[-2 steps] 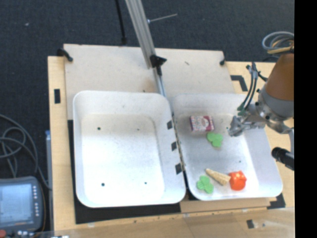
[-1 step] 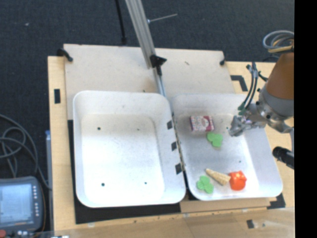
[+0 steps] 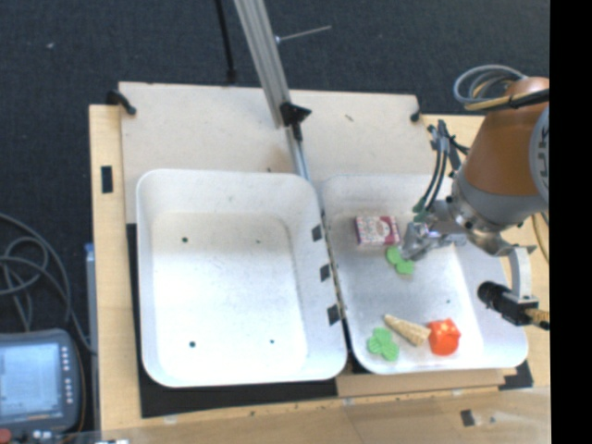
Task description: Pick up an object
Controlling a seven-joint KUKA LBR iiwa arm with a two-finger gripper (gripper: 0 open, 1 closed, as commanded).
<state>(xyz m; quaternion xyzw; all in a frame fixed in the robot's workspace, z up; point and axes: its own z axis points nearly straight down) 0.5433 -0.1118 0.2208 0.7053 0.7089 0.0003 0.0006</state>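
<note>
My gripper point(image 3: 413, 245) hangs low over the right bin point(image 3: 481, 340), in its upper middle part. A small green piece point(image 3: 400, 260) lies right under and beside its tip, and contact cannot be made out. A pink and white box point(image 3: 375, 229) rests just left of the gripper. Near the bin's front edge lie a green toy point(image 3: 382, 344), a tan cone point(image 3: 406, 329) and a red-orange toy point(image 3: 445, 337).
The left bin point(image 3: 157, 248) sits beside the right one, with black clips point(image 3: 327, 271) along the shared rim. A slanted metal pole point(image 3: 264, 49) rises from the bench behind the bins. The arm's orange and grey body point(image 3: 504, 174) overhangs the right bin's far right side.
</note>
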